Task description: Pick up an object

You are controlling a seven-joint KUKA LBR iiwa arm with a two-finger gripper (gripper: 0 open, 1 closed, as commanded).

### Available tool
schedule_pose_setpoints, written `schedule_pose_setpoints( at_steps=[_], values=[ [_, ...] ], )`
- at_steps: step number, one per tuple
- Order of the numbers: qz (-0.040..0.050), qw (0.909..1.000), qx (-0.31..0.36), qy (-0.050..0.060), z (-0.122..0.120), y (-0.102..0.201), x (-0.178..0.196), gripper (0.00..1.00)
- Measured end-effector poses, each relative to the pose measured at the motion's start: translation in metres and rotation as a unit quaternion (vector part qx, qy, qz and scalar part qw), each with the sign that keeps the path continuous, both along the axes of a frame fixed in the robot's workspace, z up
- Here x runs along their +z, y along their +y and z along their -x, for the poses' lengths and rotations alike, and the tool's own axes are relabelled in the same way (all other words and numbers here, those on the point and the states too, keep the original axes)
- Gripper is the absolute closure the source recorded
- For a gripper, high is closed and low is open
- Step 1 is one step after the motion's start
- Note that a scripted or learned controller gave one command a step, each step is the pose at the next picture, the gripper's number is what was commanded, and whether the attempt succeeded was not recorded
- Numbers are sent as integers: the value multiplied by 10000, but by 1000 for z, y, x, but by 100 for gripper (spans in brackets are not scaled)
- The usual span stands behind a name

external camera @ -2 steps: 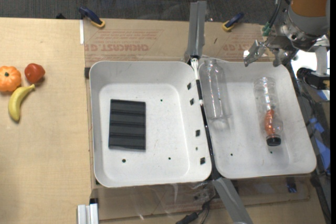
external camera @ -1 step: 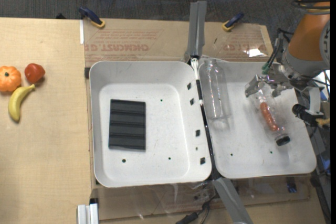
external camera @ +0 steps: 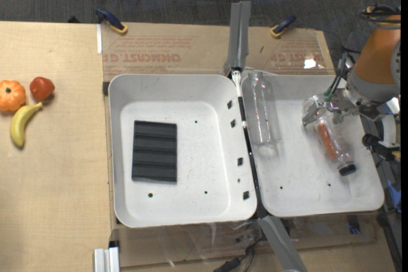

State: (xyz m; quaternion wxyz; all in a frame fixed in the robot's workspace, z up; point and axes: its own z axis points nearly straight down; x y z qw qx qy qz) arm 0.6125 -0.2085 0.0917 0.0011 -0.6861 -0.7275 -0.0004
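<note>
From the overhead camera, two white bins sit side by side on the bench: the left bin [external camera: 121, 156] and the right bin [external camera: 299, 197]. The left bin holds one thing, a black ribbed block [external camera: 155, 151], lying flat toward its left half. The right bin holds two clear plastic bottles. One clear bottle [external camera: 261, 113] lies lengthwise along the bin's left wall, hard to make out against the white floor. The second, a bottle with an orange inside and a dark cap [external camera: 335, 145], lies tilted on the right side of the bin, cap end toward the near edge.

The arm [external camera: 379, 64] comes in at the right, its orange band partly cut off by the picture's edge. The gripper [external camera: 323, 109] sits at the upper end of the orange-filled bottle, touching or just above it; glare and clutter around it blur the tool, so I cannot tell whether it is released or clenched, nor whether it has the bottle.

Off the bins, on the wooden tabletop [external camera: 51, 188] at left, lie three pieces of fruit: one orange [external camera: 11, 96], one red apple or tomato [external camera: 42, 88] and one banana [external camera: 21, 123], close together. Two clamps [external camera: 112, 21] pin the cardboard sheet [external camera: 166, 51] behind the bins
</note>
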Motion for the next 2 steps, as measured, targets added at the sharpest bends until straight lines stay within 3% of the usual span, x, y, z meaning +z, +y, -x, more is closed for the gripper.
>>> schedule_pose_setpoints(
  at_steps=[1, 2],
  values=[
    [-22, 9982, 594, -17, 26, -7, 1, 0],
    [-16, 9983, 574, -28, 26, -8, 12, 100]
  ],
)
